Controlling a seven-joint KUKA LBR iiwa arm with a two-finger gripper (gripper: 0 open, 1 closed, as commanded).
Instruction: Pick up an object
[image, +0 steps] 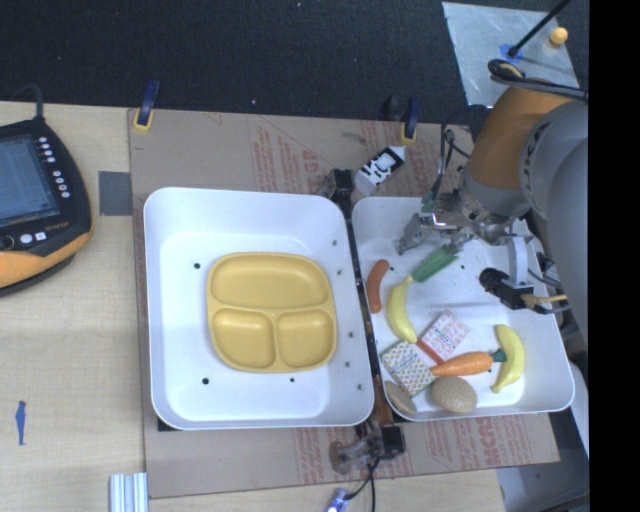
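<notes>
Several items in right bin (560, 400); gripper (428, 232) low at its far edge, finger state cannot be told; green pepper (434, 264) just beside and nearward of it, seemingly the approach-stage target, next needing a descent over it.

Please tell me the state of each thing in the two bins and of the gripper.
Gripper: low in right bin, over green toy.
Green toy: lying flat.
Sausage: lying by left wall.
Carrot: lying across a banana.
Yellow divided tray: upright in left bin.
</notes>
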